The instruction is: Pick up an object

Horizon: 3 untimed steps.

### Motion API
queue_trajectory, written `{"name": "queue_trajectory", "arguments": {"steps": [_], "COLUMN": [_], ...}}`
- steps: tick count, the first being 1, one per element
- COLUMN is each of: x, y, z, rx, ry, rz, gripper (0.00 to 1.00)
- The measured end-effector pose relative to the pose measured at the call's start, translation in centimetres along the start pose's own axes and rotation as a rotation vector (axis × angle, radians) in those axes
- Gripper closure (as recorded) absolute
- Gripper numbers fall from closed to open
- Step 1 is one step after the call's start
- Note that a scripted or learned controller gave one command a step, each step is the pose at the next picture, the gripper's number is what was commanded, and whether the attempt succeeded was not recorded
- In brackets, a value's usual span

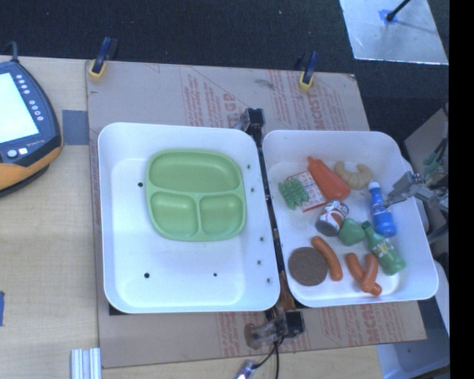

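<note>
The right bin (395,144) holds several toy foods: an orange carrot (328,178), a green checked block (296,189), a beige curled piece (354,172), a blue bottle (381,210), a small can (330,218), a green bottle (387,255), a brown patty (307,266) and orange sausages (363,273). My gripper (399,193) reaches in over the bin's right rim, its tip just right of the blue bottle's cap. I see nothing lifted out of the bin.
The left bin (118,275) holds a green divided plate (196,193). A tablet-like pendant (16,129) lies at the bench's left edge. Clamps (101,58) (306,69) hold the cardboard sheet at the back.
</note>
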State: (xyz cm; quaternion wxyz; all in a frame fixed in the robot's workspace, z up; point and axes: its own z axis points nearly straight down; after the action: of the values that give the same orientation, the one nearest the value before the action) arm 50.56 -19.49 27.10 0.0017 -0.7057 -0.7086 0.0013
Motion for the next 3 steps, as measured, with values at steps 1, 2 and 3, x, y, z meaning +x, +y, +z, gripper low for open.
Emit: {"name": "queue_trajectory", "arguments": {"steps": [1, 2, 3], "x": [7.8, 7.6, 7.4], "y": [1.8, 5.1, 5.1], "z": [13.7, 18.0, 17.0], "rx": [0.003, 0.0, 0.002], "ry": [0.0, -0.001, -0.003], "rz": [-0.002, -0.002, -0.005], "gripper": [0.0, 0.0, 1.0]}}
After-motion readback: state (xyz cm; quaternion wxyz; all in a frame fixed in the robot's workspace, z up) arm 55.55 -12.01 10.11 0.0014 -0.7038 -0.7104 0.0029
